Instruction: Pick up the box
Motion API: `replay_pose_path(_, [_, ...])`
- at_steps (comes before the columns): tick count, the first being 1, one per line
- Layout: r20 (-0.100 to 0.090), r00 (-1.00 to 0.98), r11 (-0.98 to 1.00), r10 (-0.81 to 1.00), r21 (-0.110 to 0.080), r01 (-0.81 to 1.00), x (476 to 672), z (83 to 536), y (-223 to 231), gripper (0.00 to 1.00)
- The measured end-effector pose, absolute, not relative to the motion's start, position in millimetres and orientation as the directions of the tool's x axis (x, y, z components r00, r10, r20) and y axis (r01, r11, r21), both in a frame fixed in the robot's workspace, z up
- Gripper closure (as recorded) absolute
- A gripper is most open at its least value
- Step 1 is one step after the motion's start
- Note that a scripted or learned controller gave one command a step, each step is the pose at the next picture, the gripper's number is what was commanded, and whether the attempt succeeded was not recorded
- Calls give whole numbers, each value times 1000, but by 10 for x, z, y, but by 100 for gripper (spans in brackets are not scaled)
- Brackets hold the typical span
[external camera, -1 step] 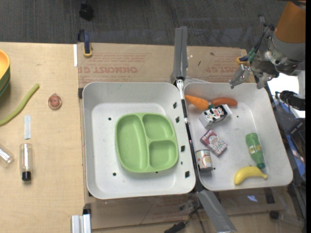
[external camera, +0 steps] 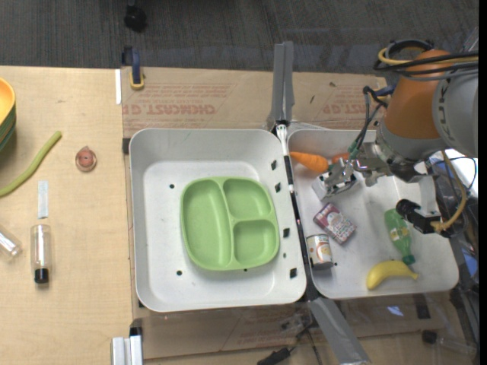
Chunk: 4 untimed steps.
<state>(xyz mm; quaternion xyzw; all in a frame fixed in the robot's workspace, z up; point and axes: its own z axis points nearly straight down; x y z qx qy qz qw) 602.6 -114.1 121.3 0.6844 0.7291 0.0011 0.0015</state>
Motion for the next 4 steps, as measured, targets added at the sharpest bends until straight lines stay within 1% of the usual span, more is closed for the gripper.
replay_pose_path(1, [-4, -179, 179, 984, 11, 984, 5473, 970, -1228, 0])
replay_pose_path(2, [-5, -444, 444, 896, 10, 896, 4810, 962, -1003, 0])
replay_pose_path(3, [-1, -9, 9, 1000, 0, 1000, 4774, 1082, -1198, 0])
replay_pose_path(4, [0, 8, -8, 1000, -2, 1000, 4773, 1031, -1032, 0])
